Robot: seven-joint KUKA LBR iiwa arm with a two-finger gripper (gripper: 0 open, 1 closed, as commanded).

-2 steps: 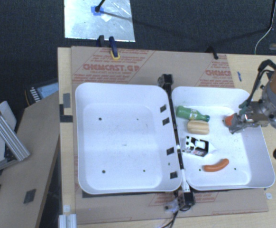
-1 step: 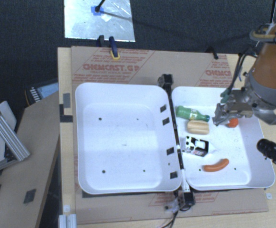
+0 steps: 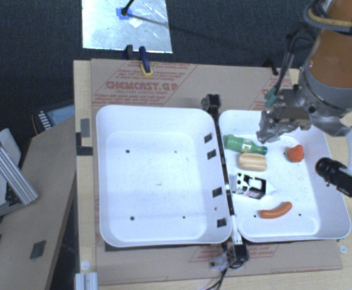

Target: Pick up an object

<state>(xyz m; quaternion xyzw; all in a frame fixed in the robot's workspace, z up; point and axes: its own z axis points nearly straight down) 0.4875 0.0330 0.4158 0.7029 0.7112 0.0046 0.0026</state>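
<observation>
Five items lie in the right shallow white bin [image 3: 330,222] | green plastic bottle [image 3: 244,144] beside tan bread roll [image 3: 253,161] | orange-red round fruit [image 3: 295,154] | black-and-white card [image 3: 250,186] | reddish sausage [image 3: 276,210] near front | grey two-finger gripper [image 3: 271,130] hovers above the bottle, grip state cannot be told | left white bin [image 3: 103,162] alongside.

Arm [image 3: 336,47]: you see it enter from the right edge, its orange band uppermost and the grey wrist section below.
Wrist: it slopes down and to the left, away from the band, ending in a metal block.
Gripper [image 3: 269,133]: it hangs at the wrist's lower left end, its tip pointing down and left.
Fingers: too blurred for you to judge their spacing.
</observation>
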